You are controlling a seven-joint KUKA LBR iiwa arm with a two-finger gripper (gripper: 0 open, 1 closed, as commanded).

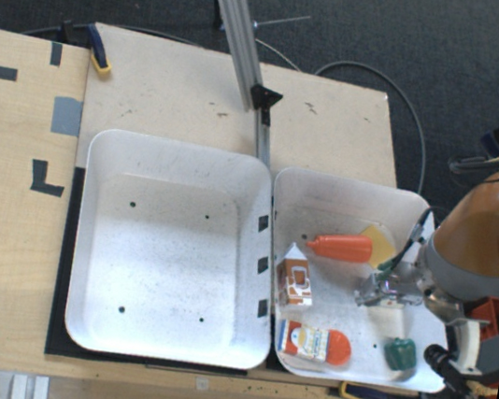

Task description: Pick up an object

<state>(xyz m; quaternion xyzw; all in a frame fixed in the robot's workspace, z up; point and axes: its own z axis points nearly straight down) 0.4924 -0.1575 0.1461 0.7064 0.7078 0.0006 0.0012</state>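
In the right bin (pixel 345 197) lie an orange carrot-shaped object (pixel 341 247), a pale yellow piece (pixel 379 238) just behind it, a small orange-and-white box (pixel 295 284), a red-and-white packet (pixel 314 344) and a green object (pixel 401 354). My gripper (pixel 382 290) hangs over the middle right of this bin, right of the box and just below the carrot's tip. I see no object held in it. The arm's grey and orange wrist (pixel 474 243) covers the bin's right wall.
The left bin (pixel 95 215) sits beside the right one, their walls touching in the middle. A slanted metal pole (pixel 242 36) crosses the bench behind the bins. A black cable (pixel 407 107) loops at the back right.
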